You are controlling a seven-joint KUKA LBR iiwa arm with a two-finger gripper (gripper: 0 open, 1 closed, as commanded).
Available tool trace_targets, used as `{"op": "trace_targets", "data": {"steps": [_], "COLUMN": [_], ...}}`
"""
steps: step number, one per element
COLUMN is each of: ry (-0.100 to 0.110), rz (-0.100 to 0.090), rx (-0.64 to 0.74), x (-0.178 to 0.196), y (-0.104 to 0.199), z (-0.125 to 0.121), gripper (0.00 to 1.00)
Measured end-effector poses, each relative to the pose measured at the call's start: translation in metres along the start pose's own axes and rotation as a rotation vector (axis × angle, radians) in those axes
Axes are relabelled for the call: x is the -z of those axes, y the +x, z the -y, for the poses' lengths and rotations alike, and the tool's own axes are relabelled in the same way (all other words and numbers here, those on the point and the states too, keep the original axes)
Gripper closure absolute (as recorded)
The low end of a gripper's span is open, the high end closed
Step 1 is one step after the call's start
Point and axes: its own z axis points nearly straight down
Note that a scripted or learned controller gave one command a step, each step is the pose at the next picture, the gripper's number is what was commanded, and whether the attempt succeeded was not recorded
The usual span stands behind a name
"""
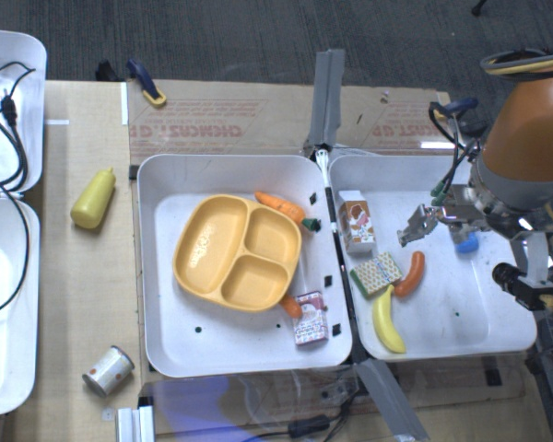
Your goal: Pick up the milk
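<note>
The milk carton (356,223) lies along the right bin's (461,339) left wall, label unreadable. The fingers (415,230) hover mid-bin, spread apart, empty.

Yellow divided plate (238,251), carrot (281,206), banana (386,320), sausage (410,274), perhaps a mustard bottle (93,199).

Bright, even overhead light, soft shadows, slightly soft focus throughout.

Milk carton (356,222) in right bin (461,334), pincer (417,227) hovering just beside, yellow plate (237,251) in left bin (166,274)
</note>
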Motion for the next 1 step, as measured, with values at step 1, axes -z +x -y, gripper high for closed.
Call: {"op": "trace_targets", "data": {"steps": [1], "ry": [-0.001], "rz": [0.001], "rx": [-0.110], "x": [-0.0139], "y": [0.0636], "z": [-0.0903], "gripper": [0.00]}}
